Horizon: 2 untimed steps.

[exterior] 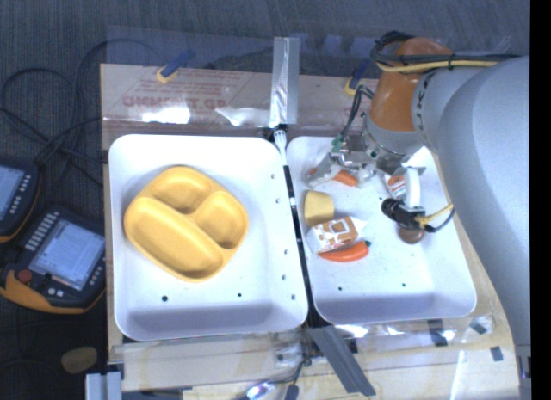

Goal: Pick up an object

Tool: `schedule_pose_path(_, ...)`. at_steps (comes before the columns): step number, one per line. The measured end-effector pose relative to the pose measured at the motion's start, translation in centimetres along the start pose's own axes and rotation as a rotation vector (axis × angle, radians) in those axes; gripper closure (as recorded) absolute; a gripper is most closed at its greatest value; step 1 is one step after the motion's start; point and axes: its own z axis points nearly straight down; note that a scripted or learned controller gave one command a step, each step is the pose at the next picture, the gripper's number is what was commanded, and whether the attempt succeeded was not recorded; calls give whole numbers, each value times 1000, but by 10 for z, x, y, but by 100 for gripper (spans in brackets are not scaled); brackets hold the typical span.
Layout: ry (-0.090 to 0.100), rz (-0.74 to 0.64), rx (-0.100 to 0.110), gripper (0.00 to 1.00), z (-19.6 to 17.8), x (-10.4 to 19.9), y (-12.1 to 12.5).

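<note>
Gripper (344, 164) low over small orange piece (346, 179), right bin (430, 291).

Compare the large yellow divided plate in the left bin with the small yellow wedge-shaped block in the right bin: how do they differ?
The large yellow divided plate is far bigger than the small yellow wedge-shaped block. The plate has rounded, lobed sections; the block looks plain and blunt-edged. The plate lies alone in the left white bin; the block sits among several small items in the right white bin, close to the divider. Both are a similar yellow.

yellow tray (185, 221) in left bin (138, 304) | arm (405, 101) over right bin (430, 291)
</note>
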Motion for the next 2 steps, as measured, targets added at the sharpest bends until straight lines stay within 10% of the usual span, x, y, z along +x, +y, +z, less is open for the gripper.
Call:
schedule_pose_path(1,0,-1,0,100,-10,0,0)
schedule_pose_path(2,3,-2,7,100,-96,83,11)
